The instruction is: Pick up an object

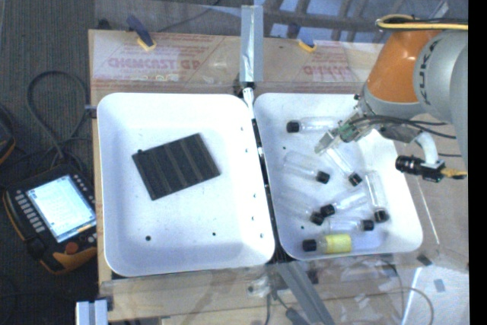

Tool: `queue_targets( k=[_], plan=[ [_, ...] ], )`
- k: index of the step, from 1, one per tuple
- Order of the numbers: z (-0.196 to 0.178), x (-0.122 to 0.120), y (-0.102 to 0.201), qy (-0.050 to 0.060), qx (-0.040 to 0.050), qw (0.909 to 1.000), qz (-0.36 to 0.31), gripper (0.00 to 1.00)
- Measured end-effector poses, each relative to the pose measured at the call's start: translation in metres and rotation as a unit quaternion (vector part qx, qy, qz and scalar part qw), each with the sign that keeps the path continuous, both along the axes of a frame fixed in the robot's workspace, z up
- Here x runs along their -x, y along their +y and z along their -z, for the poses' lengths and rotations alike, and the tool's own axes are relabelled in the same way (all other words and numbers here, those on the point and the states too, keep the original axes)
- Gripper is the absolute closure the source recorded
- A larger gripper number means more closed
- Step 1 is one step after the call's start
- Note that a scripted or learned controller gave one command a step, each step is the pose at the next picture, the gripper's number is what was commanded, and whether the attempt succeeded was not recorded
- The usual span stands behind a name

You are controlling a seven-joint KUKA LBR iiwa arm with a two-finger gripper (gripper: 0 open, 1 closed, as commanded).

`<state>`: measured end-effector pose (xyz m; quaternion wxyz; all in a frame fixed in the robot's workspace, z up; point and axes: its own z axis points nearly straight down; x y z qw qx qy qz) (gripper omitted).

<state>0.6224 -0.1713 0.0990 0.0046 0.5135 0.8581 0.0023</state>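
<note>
The right bin holds several clear vials with black caps. One vial lies near its far left corner. A yellow-filled vial rests by the near wall. Others lie scattered in between, such as one left of centre and one on the right. My gripper hangs low over the far part of this bin, just right of the far-left vial and above the scattered ones. The grey arm with its orange band comes in from the upper right. I see nothing held in the gripper.
The left bin holds a flat black ridged panel, lying at a slant. A metal post stands behind the seam between the bins. A handheld control unit and cables lie on the floor to the left.
</note>
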Motion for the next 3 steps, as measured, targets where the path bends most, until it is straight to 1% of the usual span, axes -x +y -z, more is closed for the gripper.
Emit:
queue_targets(
  k=[1,2,3],
  plan=[
    [-0.012,-0.033,0.058,0.019,-0.0017,0.9997,-0.012,1.0],
    [-0.082,-0.046,0.105,0.006,-0.0002,0.998,0.063,1.0],
    [-0.135,-0.046,0.138,0.007,-0.0003,0.9984,0.056,1.0]
  ],
)
